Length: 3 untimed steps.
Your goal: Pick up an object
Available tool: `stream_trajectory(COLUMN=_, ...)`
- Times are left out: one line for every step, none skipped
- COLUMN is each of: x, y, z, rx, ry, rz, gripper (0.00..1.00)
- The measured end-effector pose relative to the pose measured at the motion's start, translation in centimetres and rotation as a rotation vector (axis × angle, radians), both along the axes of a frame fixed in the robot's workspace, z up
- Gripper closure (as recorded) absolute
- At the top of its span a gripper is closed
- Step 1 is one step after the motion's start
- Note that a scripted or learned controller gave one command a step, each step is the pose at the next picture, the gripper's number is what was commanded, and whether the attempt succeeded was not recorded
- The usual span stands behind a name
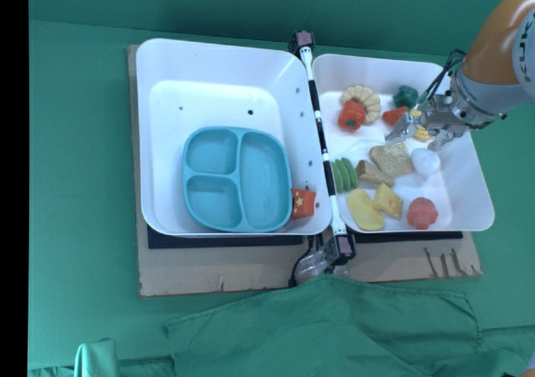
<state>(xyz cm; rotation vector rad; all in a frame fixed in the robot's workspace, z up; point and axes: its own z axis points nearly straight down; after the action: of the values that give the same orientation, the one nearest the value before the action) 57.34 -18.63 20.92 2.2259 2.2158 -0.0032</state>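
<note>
Looking into the right bin (468, 168), you find the end effector (422, 127) low over its far side; whether it is spread or pinching you cannot tell. Beside it lie a yellow piece (422, 134), a toast slice (393, 158) and a white egg (425, 161). A red tomato (422, 212) sits nearer you.

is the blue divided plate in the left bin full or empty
Empty. The blue divided plate lies flat in the left bin, all three compartments showing bare blue. The small red item sits beside its rim, not in it.
</note>
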Motion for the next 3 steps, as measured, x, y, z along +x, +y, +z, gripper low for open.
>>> stream_trajectory(x=0.4, y=-0.1, z=-2.4, rx=0.002, ry=-0.012, rz=0.002, gripper=0.0)
stream_trajectory(x=0.6, y=-0.3, z=-0.8, rx=-0.007, ry=-0.028, rz=-0.001, gripper=1.0)
stream_trajectory(x=1.0, y=-0.1, z=5.8, rx=-0.003, ry=-0.013, rz=0.002, gripper=1.0)
